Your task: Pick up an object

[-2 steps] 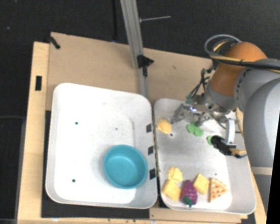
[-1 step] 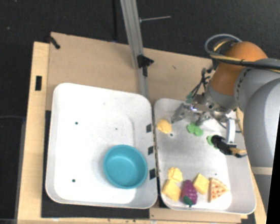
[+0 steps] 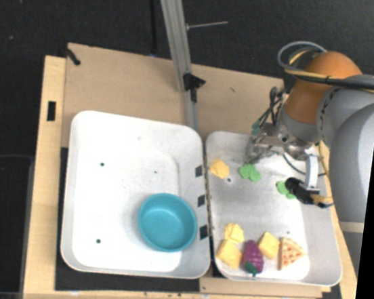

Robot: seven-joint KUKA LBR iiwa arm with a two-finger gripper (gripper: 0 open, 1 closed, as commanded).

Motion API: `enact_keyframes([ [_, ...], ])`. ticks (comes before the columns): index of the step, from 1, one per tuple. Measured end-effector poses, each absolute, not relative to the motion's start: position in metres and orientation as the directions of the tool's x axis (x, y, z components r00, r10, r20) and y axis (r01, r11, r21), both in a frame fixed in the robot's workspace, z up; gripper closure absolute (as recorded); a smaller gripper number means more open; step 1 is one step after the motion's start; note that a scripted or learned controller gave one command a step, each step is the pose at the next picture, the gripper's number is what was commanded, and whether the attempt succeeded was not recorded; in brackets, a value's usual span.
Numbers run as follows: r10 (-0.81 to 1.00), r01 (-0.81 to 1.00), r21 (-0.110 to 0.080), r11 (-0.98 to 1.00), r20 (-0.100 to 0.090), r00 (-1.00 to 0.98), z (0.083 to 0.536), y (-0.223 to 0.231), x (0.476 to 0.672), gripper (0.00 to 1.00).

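Note:
My gripper [image 3: 253, 154] hangs low over the far part of the right bin [image 3: 315, 265], under the orange-banded wrist. A small green toy [image 3: 250, 173] lies on the bin floor just in front of the gripper tip, touching or nearly touching it. A second green piece [image 3: 282, 187] lies a little to the right, beside a black part of the arm. A small yellow piece [image 3: 220, 169] rests near the bin's left wall. Along the near edge sit two yellow blocks [image 3: 232, 244], purple grapes [image 3: 253, 257], a yellow wedge [image 3: 269, 245] and a pizza slice [image 3: 289, 253].
The left bin [image 3: 106, 141] holds a blue bowl [image 3: 167, 221] near its front right corner. A grey metal pole [image 3: 180, 49] slants down to the divide between the bins. The bulky grey arm [image 3: 350, 153] covers the right bin's far right side.

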State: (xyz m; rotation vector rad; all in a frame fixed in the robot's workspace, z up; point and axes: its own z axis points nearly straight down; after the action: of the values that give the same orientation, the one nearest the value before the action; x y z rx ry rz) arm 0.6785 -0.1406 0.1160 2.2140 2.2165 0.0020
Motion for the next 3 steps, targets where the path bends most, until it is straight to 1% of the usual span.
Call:
enact_keyframes([
  [1,1.0,1.0,0.007,0.001,-0.002,-0.001,0.166,-0.15,0.68,1.0],
  [2,1.0,1.0,0.003,0.002,-0.001,-0.002,0.207,-0.151,0.681,1.0],
  [3,1.0,1.0,0.002,0.002,0.0,-0.002,0.214,-0.111,0.685,1.0],
])
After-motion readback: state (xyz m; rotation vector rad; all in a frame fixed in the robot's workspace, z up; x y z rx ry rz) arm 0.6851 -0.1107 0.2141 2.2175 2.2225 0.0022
